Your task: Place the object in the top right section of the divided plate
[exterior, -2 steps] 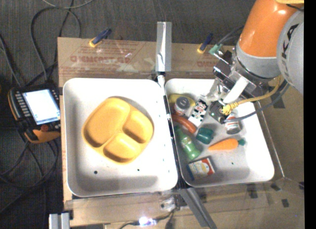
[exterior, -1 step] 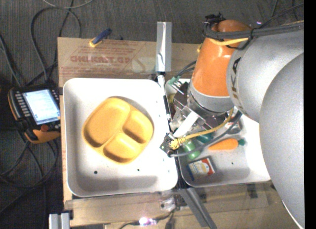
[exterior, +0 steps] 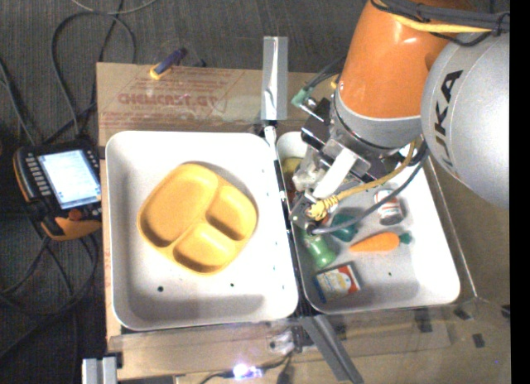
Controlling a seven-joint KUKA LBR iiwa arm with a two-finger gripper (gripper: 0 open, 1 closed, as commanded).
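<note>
Light falls from above, even and fairly bright — the two shallow white plastic bins (exterior: 124, 291) read near-white without blowing out. Soft glare streaks the glossy orange band of the arm (exterior: 389, 51) and the grey casing beside it. The yellow three-section divided plate (exterior: 199, 217) throws a soft shadow onto the bin floor toward the lower left. The dark carpet around the bench stays dim and grainy. Overall sharpness is modest — small items under the wrist blur together, and a small bright light spot flares at the bottom edge.
</note>
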